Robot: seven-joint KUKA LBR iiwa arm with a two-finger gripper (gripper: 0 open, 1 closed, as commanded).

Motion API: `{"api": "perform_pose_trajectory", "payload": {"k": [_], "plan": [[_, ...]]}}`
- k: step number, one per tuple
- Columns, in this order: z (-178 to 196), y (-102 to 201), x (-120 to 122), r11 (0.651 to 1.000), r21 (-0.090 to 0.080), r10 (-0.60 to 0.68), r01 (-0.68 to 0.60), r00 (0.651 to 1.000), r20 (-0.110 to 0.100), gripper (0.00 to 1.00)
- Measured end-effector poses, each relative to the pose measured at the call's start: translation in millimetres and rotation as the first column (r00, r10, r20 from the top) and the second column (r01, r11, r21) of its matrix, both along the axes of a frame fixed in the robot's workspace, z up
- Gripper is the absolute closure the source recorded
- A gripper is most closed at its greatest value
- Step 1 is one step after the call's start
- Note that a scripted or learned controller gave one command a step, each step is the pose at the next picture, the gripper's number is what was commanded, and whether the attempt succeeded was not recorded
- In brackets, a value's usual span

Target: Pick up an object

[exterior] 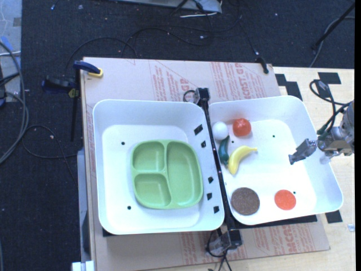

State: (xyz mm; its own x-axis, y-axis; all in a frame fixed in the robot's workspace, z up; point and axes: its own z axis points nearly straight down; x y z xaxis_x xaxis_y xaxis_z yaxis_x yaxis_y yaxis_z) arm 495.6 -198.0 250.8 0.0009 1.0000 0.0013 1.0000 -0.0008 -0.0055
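Observation:
The right bin holds a yellow banana, a red tomato-like ball, a white ball, a teal piece beside the banana, a brown round disc and an orange round disc. My gripper hangs over the right side of this bin, right of the banana and above the orange disc. Nothing shows between its dark fingers.
The left bin carries a green three-compartment plate. A black divider with clips runs between the bins. Cables lie on the dark floor behind the bench, and a blue clamp sits at its back left corner.

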Motion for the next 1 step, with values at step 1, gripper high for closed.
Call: {"api": "perform_pose_trajectory", "payload": {"k": [1], "plan": [[2.4,0.2,1.1,1.0,-0.001,0.001,-0.001,1.0,0.005,0.0]]}}
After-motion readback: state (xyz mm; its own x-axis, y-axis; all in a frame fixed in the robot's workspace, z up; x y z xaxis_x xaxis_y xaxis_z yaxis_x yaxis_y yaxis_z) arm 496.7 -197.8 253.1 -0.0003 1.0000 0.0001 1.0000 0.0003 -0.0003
